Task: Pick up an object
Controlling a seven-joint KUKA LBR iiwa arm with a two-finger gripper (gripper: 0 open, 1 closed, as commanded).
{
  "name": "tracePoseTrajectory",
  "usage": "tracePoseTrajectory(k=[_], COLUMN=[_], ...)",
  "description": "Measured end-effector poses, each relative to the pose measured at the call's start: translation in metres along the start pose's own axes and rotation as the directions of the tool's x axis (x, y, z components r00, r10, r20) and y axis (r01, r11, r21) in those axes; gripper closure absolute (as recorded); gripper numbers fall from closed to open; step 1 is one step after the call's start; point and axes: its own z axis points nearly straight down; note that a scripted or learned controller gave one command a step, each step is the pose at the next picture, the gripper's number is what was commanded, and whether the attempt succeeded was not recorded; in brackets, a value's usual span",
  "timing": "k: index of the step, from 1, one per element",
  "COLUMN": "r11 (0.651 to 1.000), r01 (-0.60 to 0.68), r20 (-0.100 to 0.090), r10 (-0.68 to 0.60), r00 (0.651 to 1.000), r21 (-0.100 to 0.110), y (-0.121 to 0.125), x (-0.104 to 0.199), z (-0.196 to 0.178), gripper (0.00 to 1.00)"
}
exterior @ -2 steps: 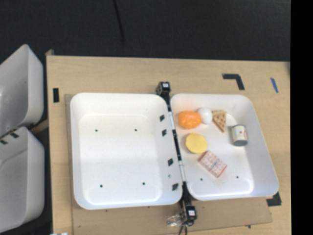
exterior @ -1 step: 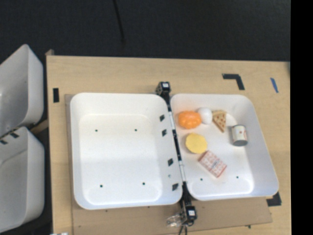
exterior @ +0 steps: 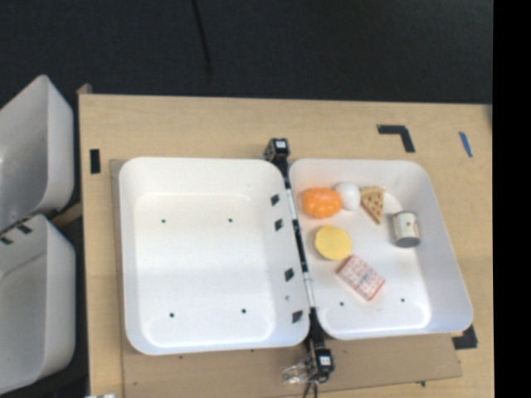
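The right bin (exterior: 440, 288) holds several small items. An orange lump (exterior: 320, 202) lies near its upper left, with a white ball (exterior: 348, 195) touching its right side. A tan wedge with dots (exterior: 373, 204) sits just right of the ball. A small grey can (exterior: 405, 228) lies further right. A yellow disc (exterior: 333, 242) rests below the orange lump, and a pink patterned packet (exterior: 360, 278) lies below the disc.
The left bin (exterior: 199, 338) sits beside the right one, joined by a black-clipped seam (exterior: 294, 247). Both rest on a wooden bench (exterior: 207, 127). White boxes (exterior: 29, 247) stand at the far left edge.
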Motion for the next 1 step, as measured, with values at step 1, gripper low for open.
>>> tracePoseTrajectory(k=[1], r11=[1.000], r01=[0.007], r20=[-0.002], r10=[-0.007], r00=[1.000], r21=[0.005], y=[-0.0012], x=[0.0002], z=[0.0003], gripper=[1.00])
